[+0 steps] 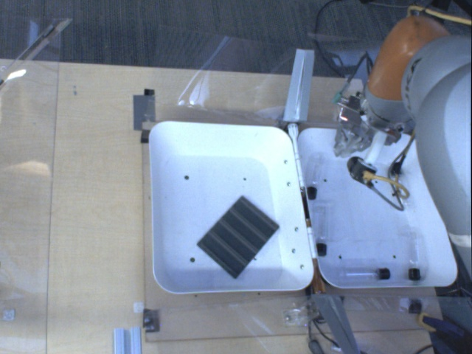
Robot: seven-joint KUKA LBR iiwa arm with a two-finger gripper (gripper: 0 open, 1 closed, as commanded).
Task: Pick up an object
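A dark, ribbed rectangular slab lies flat and askew on the smooth floor of the left bin, well apart from the jaws, which hang over the right bin among looped cables; their state cannot be told; pale wooden tabletop surrounds both bins

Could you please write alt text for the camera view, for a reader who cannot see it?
A dark grey, ribbed rectangular pad lies at a slant in the left shallow white bin. The grey arm's gripper hangs over the far end of the right white bin, apart from the pad.
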